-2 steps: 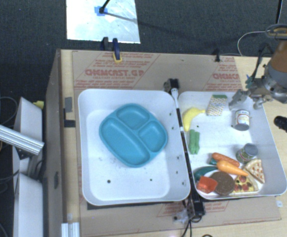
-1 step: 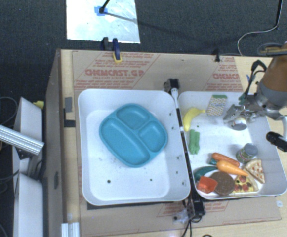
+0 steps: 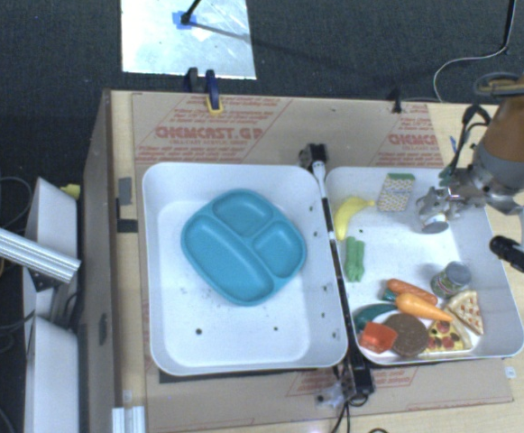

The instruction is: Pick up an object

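Across the middle of the frame, the counter [image 3: 243, 129] carries two shallow white bins side by side. The left bin [image 3: 171, 332] holds just a blue sectioned plate [image 3: 242, 244], lying flat and turned on a slant. The right bin [image 3: 505, 318] holds the pickable clutter, mostly piled at its lower end: a pizza slice [image 3: 466, 311], a brown round patty [image 3: 410, 333], a red piece [image 3: 378, 336] on a teal dish [image 3: 367, 315], and a grey can [image 3: 452, 279]. A carrot [image 3: 421, 305] lies with its long axis running lower right to upper left. Nearer the divider, a green vegetable [image 3: 355, 259] lies almost straight up and down the frame, above it a banana [image 3: 351, 212] curving toward the upper right, and a speckled sponge [image 3: 395, 192] beside that. At the right edge the arm [image 3: 519, 142] reaches in, probably staged over open bin floor; its gripper [image 3: 435, 209] hangs at the bin's upper right, and whether the fingers are open I cannot tell, nor see anything in them
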Controlling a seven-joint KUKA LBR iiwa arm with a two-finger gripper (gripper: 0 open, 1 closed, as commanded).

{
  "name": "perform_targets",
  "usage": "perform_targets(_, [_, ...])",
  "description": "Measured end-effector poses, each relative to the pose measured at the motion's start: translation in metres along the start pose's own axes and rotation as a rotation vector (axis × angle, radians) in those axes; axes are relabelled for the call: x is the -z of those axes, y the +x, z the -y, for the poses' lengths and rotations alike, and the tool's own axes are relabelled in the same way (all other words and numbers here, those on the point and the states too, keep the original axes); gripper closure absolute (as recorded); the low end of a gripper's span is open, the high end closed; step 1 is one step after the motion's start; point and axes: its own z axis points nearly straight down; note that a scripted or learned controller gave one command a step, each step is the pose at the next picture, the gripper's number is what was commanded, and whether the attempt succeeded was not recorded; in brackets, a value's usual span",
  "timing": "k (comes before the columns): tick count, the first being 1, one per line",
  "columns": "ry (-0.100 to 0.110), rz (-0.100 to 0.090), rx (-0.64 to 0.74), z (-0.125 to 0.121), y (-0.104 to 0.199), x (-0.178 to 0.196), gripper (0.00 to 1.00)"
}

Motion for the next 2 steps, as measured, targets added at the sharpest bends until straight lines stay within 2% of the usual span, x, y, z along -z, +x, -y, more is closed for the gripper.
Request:
perform_targets(1, [0.005, -0.003, -0.002, -0.033, 0.036, 0.015, 1.00])
perform_targets(2, [0.004, -0.002, -0.005, 0.004, 0.048, 0.044, 1.00])
